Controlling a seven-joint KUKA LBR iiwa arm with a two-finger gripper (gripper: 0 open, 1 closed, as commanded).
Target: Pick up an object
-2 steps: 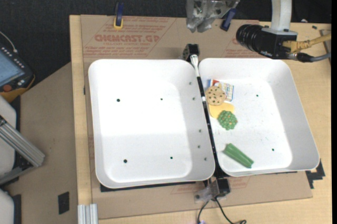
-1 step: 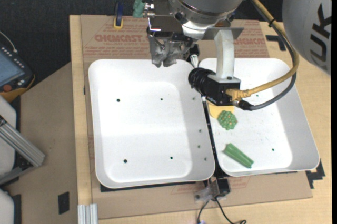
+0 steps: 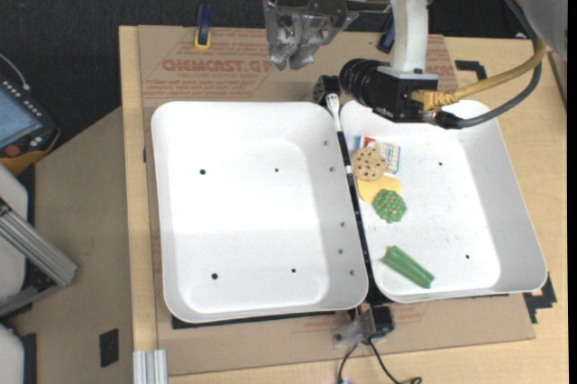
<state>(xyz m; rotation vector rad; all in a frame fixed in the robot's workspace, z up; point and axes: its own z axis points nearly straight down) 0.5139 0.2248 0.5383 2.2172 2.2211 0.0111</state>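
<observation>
My gripper (image 3: 296, 44) hangs high above the bench's far edge, behind the left bin (image 3: 180, 193) and well away from the objects. Nothing shows between its fingers. In the right bin (image 3: 487, 193), close to its left wall, lies a small cluster: a round tan cookie (image 3: 367, 162) on a white, blue and red packet (image 3: 388, 152), a yellow piece (image 3: 371, 188) under it, and a green bumpy ball (image 3: 389, 205). A green pickle-shaped piece (image 3: 408, 267) rests nearer the front.
Both bins sit on a cardboard sheet (image 3: 216, 67). A blue clamp (image 3: 204, 29) stands at the sheet's back edge. A cable connector (image 3: 365, 325) sticks out at the front between the bins.
</observation>
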